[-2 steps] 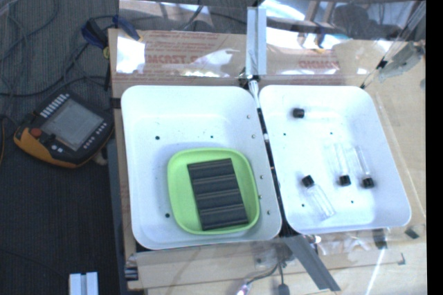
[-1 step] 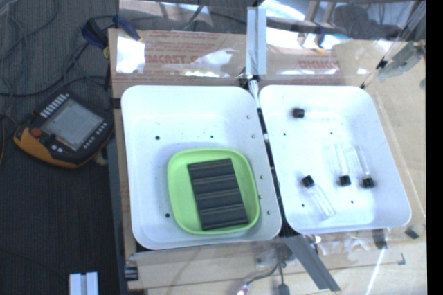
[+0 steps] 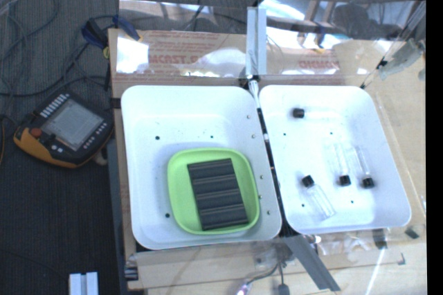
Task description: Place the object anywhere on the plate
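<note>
Dark ridged block (image 3: 218,194) sitting on green plate (image 3: 183,169) in left bin (image 3: 138,120), job looking done, nothing next, gripper state impossible to tell.

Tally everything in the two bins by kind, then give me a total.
Green square plastic plate: 1
Dark grey ribbed rectangular block lying on the plate: 1
Clear glass vials with black caps: 3
Small loose black cap: 1
Total: 6
</note>
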`<state>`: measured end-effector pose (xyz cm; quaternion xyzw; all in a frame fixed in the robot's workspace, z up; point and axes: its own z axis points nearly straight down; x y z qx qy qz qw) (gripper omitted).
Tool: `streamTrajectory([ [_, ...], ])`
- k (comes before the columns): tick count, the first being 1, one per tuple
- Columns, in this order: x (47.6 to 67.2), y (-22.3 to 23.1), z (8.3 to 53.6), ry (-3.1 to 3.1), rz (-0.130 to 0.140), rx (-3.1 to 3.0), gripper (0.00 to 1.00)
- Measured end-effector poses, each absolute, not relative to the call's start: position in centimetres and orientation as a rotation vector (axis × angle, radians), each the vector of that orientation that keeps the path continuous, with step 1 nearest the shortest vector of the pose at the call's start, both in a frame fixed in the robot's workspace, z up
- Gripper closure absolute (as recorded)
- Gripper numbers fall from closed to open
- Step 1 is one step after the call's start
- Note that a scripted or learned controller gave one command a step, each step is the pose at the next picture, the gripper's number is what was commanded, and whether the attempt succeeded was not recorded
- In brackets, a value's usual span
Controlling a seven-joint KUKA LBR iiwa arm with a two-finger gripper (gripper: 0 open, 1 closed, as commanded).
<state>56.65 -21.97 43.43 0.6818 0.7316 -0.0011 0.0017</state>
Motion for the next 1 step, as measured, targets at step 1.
streamTrajectory([
  [1, 53.21, -22.28, 43.44, 2.252, -0.001, 2.188, 0.00],
])
